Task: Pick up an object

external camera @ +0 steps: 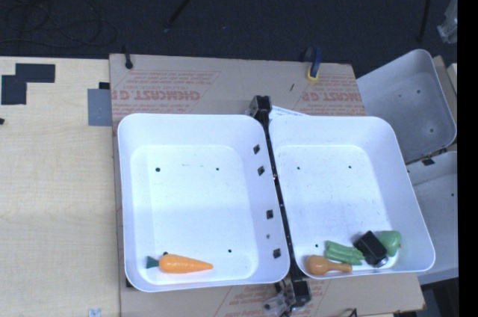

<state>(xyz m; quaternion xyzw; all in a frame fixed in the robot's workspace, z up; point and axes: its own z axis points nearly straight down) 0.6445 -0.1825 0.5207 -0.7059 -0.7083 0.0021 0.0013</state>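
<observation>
An orange toy carrot (pixel 184 264) with a dark green top lies near the front edge of the left bin (pixel 134 136). In the right bin's (pixel 388 136) front right corner sits a cluster: a tan pear-shaped piece (pixel 326 266), a green pea-pod-like piece (pixel 343 253), a small black block (pixel 370 247) and a light green piece (pixel 390 239) behind it. These touch or overlap one another.
The two white bins stand side by side on a cardboard sheet (pixel 231 87), joined by a black divider strip (pixel 270 188). A grey metal plate (pixel 414 102) juts in at the right. A blue-and-yellow clamp (pixel 314 64) grips the cardboard's far edge.
</observation>
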